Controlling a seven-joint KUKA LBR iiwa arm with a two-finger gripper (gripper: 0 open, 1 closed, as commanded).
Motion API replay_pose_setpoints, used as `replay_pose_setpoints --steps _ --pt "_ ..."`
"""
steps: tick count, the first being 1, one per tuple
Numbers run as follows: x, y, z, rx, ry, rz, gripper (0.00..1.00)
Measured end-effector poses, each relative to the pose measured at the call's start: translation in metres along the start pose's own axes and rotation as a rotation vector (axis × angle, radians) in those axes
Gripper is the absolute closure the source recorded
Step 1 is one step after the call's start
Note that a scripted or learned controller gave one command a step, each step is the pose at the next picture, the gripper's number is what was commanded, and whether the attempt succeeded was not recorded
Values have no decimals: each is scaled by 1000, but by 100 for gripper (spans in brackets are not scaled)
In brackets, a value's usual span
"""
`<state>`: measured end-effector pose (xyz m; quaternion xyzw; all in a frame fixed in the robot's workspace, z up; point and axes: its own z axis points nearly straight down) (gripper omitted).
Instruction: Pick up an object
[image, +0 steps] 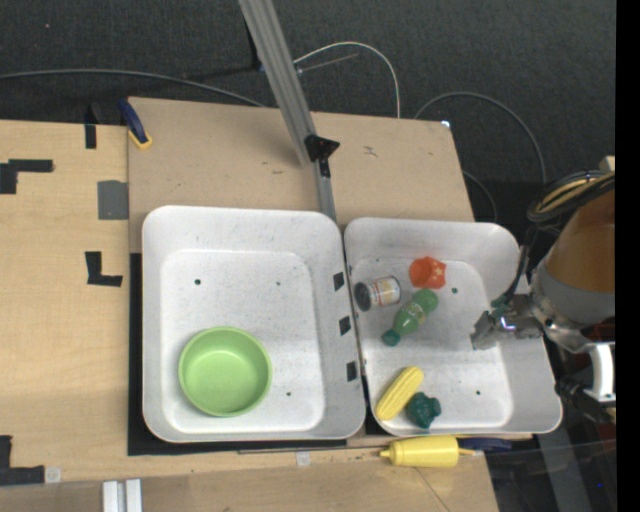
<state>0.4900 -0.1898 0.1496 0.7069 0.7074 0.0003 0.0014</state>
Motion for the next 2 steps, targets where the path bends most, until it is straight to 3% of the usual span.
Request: replay_pose_setpoints --steps 2 --pt "-7 5 -78 1 1 -1 100"
